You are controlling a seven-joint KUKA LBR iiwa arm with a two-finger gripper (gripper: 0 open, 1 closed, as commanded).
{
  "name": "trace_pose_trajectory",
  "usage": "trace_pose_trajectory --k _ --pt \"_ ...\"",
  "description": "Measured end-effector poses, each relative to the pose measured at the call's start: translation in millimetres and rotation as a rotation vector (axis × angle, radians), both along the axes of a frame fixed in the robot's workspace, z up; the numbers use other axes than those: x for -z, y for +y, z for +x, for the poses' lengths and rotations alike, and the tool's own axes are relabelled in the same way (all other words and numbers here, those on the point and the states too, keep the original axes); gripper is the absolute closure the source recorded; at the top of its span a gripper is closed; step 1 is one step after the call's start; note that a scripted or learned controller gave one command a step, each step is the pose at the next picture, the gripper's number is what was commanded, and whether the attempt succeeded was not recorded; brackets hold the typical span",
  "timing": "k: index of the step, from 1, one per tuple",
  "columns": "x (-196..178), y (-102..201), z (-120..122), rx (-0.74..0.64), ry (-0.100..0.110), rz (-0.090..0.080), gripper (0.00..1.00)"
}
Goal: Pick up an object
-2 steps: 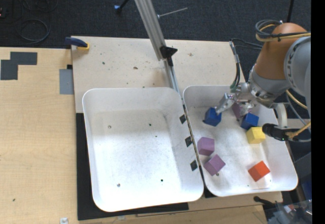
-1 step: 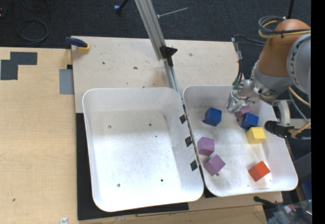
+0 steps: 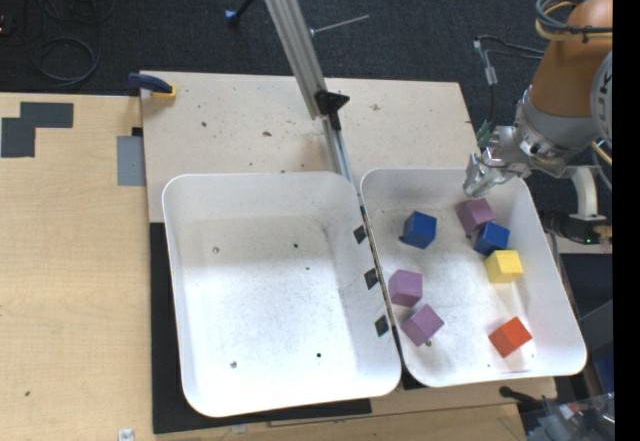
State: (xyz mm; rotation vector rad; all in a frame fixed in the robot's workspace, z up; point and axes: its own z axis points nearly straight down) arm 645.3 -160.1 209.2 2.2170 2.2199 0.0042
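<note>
The right bin holds several small blocks. A blue block lies near its upper left, with a purple block and a second blue block to its right. Below those sit a yellow block, an orange-red block, and two purple blocks by the bin's left wall. My gripper hangs at the bin's upper right, just above the purple block at the top. Nothing shows between its fingertips.
The left bin sits beside the right one on the bench. A slanted metal rail rises from between the bins toward the back. A blue and yellow clamp lies at the bench's far left corner.
</note>
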Motion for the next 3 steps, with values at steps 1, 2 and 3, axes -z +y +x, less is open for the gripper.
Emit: trace_pose_trajectory --k 1,2,3 --pt "-42 -1 0 -0.001 0.002 0.0 1.0" --pt "-27 51 -13 -0.003 0.01 0.004 1.0" --pt "-14 103 -27 -0.003 0.011 0.004 1.0"
